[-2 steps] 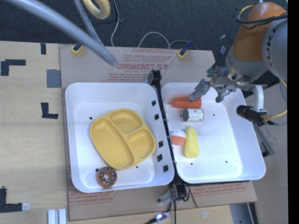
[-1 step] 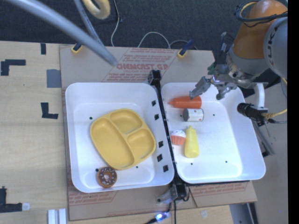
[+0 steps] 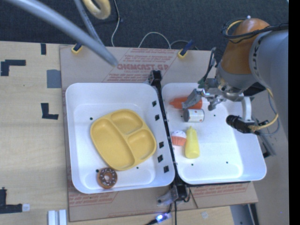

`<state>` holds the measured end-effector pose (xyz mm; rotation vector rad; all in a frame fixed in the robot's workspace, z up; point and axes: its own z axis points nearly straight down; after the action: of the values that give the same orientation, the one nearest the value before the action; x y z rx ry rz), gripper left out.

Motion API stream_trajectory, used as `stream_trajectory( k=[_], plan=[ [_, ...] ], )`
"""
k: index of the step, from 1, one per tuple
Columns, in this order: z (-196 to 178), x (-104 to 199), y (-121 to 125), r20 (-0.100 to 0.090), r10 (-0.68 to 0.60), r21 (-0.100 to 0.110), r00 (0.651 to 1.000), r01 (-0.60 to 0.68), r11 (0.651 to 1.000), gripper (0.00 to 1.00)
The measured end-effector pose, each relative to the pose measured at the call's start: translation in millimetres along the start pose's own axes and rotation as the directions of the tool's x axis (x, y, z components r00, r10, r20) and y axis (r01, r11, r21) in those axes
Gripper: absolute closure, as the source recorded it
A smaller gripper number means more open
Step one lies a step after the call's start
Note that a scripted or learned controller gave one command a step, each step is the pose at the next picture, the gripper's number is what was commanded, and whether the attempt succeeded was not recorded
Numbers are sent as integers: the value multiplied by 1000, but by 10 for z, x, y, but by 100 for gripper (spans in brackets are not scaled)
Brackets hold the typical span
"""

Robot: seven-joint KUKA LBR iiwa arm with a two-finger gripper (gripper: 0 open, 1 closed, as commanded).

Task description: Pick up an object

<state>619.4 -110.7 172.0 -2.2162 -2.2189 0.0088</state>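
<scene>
Two white bins sit side by side on the bench. The left bin (image 3: 75, 139) has one yellow divided plate (image 3: 123, 138) and one donut (image 3: 107, 177). The right bin (image 3: 234, 168) has four bits: an orange piece (image 3: 178, 102), a small can (image 3: 193, 115), a yellow bottle (image 3: 191, 143) and an orange-white lump (image 3: 178, 138). The tool (image 3: 193, 101) hovers low over the can (likely lining up a grab); can't tell if it's wide or narrow.

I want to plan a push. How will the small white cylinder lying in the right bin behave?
The small white cylinder lies on its side, so it may roll. It looks small and probably light. The orange carrot-shaped toy just beside it might get nudged.
</scene>
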Motion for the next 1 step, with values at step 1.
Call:
stream_trajectory(
  k=[1],
  plan=[
    [559, -54, 76, 1, 0, -3, 1000, 0, 1000, 0]
  ],
)
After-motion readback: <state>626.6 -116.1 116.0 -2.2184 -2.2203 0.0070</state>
